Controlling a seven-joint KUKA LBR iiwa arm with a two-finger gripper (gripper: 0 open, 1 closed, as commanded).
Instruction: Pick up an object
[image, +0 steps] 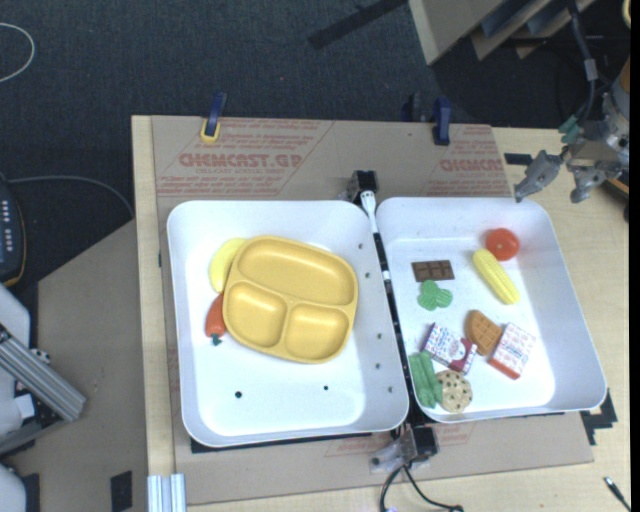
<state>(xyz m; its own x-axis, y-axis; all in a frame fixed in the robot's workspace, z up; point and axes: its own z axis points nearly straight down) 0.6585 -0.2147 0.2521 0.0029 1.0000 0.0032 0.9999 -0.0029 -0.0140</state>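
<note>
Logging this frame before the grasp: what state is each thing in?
end effector: open, holding nothing, above right bin's far corner
yellow tray: upright in left bin, nothing in its compartments
tomato: loose in right bin
corn: lying flat, beside tomato

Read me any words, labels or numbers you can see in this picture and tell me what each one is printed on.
"CHEMCAST GP": red print on the brown board under the bins, left side, partly blurred.
The same red print repeats at the board's right, too cut off and blurred to read.
The two small red and white packets in the right bin carry print too small to read.
</note>
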